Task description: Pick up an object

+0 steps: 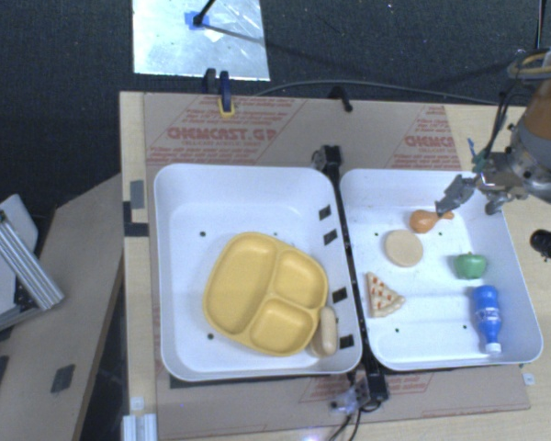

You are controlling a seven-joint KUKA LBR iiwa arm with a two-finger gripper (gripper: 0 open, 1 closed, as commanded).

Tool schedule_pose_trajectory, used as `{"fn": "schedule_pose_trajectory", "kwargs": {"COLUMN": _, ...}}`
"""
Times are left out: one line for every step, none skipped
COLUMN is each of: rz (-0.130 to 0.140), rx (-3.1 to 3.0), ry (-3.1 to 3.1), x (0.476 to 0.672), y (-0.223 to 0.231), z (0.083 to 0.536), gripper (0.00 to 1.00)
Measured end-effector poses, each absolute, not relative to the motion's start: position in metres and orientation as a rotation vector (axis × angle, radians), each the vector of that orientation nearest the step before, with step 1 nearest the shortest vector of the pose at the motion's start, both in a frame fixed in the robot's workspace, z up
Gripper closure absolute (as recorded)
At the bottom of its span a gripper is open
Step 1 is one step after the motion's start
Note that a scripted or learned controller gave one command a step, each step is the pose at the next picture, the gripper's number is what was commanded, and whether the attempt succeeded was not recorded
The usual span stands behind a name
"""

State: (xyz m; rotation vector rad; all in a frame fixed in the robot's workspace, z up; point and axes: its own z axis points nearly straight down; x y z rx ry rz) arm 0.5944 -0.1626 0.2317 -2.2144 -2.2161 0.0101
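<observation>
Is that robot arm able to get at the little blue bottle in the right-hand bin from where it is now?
Probably yes. The blue bottle lies by itself near the front right corner of the right bin, with nothing on top of it. The gripper is above the same bin, by the orange piece.

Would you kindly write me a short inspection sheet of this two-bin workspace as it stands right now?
Surface: bench under printed cardboard, bearing left bin and right bin side by side.
Job's things: in the right bin, orange piece, tan disc, pizza slice, green piece, blue bottle lying down. In the left bin, yellow divided tray with a beige piece at its right edge.
Clutter: blue clamp at the bench's far edge.
Grippers: gripper over the right bin's far right corner, one finger beside the orange piece; nothing seen held.
Cables: black cable along the far edge.
Surroundings: dark carpet, metal plate, aluminium rail at left.
</observation>
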Motion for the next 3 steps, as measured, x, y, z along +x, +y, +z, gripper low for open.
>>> {"fn": "schedule_pose_trajectory", "kwargs": {"rz": -0.001, "rx": -2.218, "ry": -2.226, "x": 0.597, "y": -0.162, "z": 0.239, "gripper": 0.00}}
{"fn": "schedule_pose_trajectory", "kwargs": {"rz": 0.003, "rx": -2.218, "ry": -2.221, "x": 0.593, "y": -0.162, "z": 0.177, "gripper": 0.00}}
{"fn": "schedule_pose_trajectory", "kwargs": {"rz": 0.001, "rx": -2.219, "ry": -2.222, "x": 0.597, "y": -0.164, "z": 0.116, "gripper": 0.00}}
